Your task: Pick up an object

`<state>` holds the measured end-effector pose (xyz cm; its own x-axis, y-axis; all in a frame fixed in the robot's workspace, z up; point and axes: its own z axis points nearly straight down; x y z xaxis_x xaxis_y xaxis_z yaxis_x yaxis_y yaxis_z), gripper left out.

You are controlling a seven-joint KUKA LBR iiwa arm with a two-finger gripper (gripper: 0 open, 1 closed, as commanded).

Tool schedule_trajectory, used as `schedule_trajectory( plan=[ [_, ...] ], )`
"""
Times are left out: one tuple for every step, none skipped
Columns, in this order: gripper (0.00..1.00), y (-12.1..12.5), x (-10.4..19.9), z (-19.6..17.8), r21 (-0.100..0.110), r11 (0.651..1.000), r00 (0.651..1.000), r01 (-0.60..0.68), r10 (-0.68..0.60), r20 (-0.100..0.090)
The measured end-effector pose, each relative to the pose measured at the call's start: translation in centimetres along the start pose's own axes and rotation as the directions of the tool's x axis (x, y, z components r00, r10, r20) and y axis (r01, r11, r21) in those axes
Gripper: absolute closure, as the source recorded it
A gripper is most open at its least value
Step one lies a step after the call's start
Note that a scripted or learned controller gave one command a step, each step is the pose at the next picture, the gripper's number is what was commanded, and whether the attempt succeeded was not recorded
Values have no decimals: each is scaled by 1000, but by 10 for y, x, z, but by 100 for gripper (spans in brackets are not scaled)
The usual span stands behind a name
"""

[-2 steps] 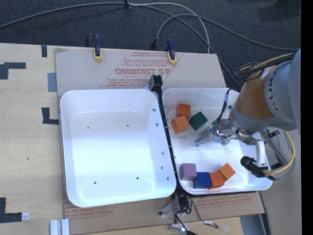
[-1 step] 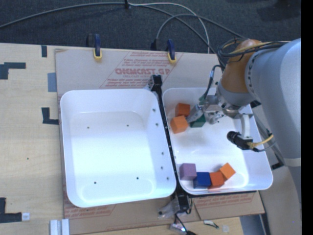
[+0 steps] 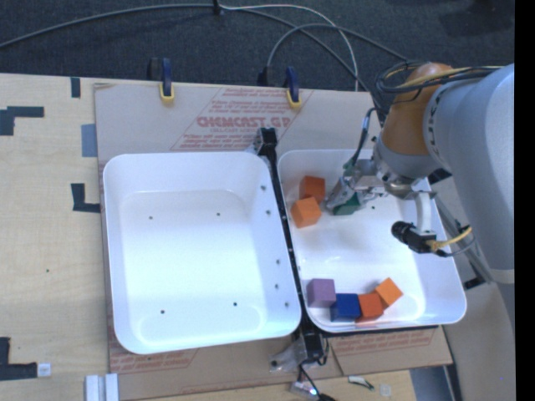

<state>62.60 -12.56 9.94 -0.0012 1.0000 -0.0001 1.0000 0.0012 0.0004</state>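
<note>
My gripper reaches down into the right bin, near its upper middle. A small green object lies right at the gripper's tip, partly hidden by it. Two orange blocks sit just left of the gripper, one near the bin's back and one in front of it. Along the bin's front edge lie a purple block, a blue block, a red-orange block and another orange block.
The left bin stands beside the right one, and a black divider runs between them. The grey arm with its orange band covers the right bin's upper right corner. Cables trail behind the bench.
</note>
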Motion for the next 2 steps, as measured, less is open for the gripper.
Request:
schedule_trajectory(
  plan=[
    [100, 43, 102, -94, -8, 1000, 1000, 8, -8, -2],
    [100, 38, 199, -89, 1, 1000, 1000, 7, -7, -2]
  ],
)
